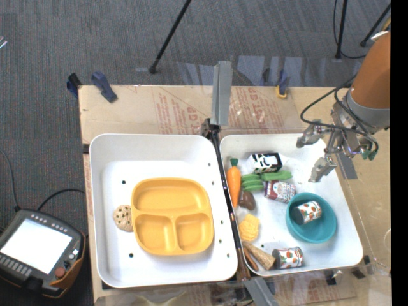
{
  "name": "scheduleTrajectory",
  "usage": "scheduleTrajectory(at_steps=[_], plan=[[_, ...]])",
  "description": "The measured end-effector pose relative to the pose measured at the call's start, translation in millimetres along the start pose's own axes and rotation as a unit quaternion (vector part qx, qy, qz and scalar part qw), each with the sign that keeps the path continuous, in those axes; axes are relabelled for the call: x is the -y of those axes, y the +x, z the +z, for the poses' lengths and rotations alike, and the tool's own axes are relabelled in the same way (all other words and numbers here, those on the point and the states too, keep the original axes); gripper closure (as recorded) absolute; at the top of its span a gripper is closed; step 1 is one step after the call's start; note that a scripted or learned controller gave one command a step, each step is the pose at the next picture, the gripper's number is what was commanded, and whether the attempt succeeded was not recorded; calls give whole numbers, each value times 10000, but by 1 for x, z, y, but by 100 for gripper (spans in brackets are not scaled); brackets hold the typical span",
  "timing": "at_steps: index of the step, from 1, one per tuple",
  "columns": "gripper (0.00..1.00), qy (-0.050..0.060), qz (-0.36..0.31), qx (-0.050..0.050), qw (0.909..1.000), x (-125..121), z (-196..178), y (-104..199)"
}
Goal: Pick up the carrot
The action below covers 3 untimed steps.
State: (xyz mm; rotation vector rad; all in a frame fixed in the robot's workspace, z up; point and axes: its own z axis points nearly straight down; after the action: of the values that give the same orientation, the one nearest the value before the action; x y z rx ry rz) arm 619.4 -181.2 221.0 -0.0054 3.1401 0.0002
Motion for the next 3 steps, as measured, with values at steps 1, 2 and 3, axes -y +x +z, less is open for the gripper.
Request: scheduleTrajectory(at_steps=[1, 2, 3], plan=[[0, -30, -157, -66, 9999, -88, 117, 19], [100, -8, -165, 11, 9999, -87, 100, 15], [100, 6, -657, 23, 9978, -35, 39, 43]])
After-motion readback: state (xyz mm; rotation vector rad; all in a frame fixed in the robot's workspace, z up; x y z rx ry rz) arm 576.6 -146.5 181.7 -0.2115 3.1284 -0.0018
